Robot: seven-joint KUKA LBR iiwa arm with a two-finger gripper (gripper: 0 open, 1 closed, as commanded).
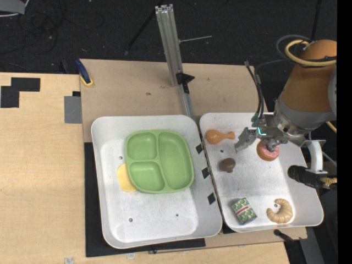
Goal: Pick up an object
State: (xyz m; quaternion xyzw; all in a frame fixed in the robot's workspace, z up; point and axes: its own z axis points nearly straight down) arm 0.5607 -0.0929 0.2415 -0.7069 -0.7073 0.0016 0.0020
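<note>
You have several candidates in the right bin [308, 216]. Nearest the end effector [261, 142] is a pink, ring-shaped donut [268, 152], lying near the bin's upper right part, just under the wrist hardware. You cannot tell whether the end effector is spread or closed: one dark finger juts left toward the bin's middle at a slant, and the rest blends into the grey wrist. Nothing is visibly between its fingers.

Left of it, an orange drumstick-shaped toy [219, 137] lies near the bin's upper left corner. Below that, a small brown lump [227, 164] sits apart from the others. Toward the front edge you see a green patterned packet [242, 210], and to its right a tan croissant [280, 210].

The left bin [110, 213] holds a green divided plate [159, 161] with three compartments, resting partly over a yellow item [125, 179] that peeks out at its left side. Both bins sit side by side on the desk [38, 169], and an upright metal post [169, 43] rises behind them
</note>
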